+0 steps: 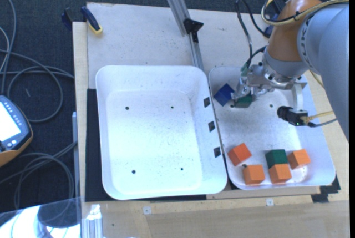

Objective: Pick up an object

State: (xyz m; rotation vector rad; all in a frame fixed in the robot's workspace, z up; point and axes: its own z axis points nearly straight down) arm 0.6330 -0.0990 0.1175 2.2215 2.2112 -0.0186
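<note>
The arm (310, 31) is seen coming in from the right and bending down over the right bin (316, 137), while the left bin (111, 137), well away from the tool on its far side, is shown with a bare white floor. Two bins are counted in all.

The gripper (245, 94) is lowered into the upper part of the right bin. A small green object (243, 101) is seen right at its tip, but it cannot be told whether this piece is between the fingers or only lying under them, and how wide the tool is opened cannot be told either. A blue block (223, 94) lies just beside the tool, toward the wall that divides the bins.

To do this step well, it is judged that the tool should be centred over one piece only, so that the blue block is not pushed against the wall. The closing should be finished before any lift is started, and the lift should be made straight up and slowly.

The other pieces are grouped at the near end of the right bin, well apart from the tool. Four orange blocks (239, 153) are counted there, and one dark green block (275, 157) sits among them, touching two of them. One blue block is counted.
</note>
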